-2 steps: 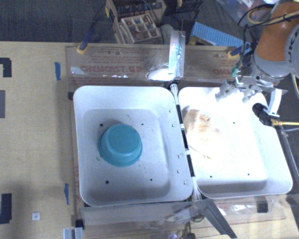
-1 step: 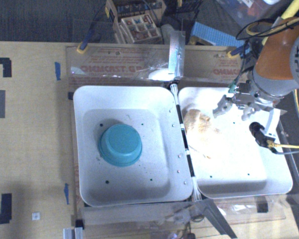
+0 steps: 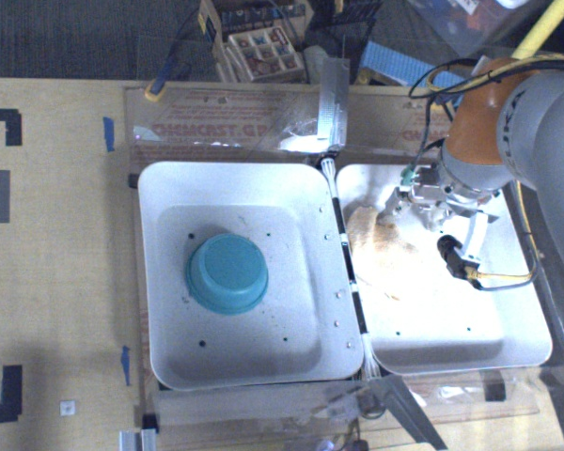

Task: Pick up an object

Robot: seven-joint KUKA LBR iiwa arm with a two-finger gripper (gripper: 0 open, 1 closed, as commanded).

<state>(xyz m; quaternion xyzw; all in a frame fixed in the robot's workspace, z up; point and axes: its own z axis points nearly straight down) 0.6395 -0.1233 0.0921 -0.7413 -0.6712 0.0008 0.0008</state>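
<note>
So there are two shallow white bins sitting side by side on the table (image 3: 56,280). The left bin (image 3: 160,205) has a teal bowl (image 3: 227,272) in it, flipped upside down, sitting a bit left of the bin's middle and well clear of all four walls. A few dark specks are scattered on the bin floor around it.

The right bin (image 3: 517,346) is pretty washed out by glare, so detail is hard to read. There's a pale tan, crumpled-looking thing (image 3: 371,233) lying in its far-left part, close to the divider between the two bins. Could be cloth or a bag, honestly can't tell what it is.

The arm (image 3: 508,111) comes in from the right, grey with that orange band, and its hand (image 3: 415,200) is down over the far part of the right bin, just right of the tan thing. Whether it's actually touching it, can't tell from this angle. Same goes for how the hand is set or if it has hold of anything: the glare and the hardware on the wrist hide it. A black cable connector (image 3: 456,254) hangs off the wrist over the bin, with a yellow wire trailing right.

Beyond the far edge of the bins there's a strip of clear plastic sheet (image 3: 235,130) and some clutter on the dark floor.
</note>
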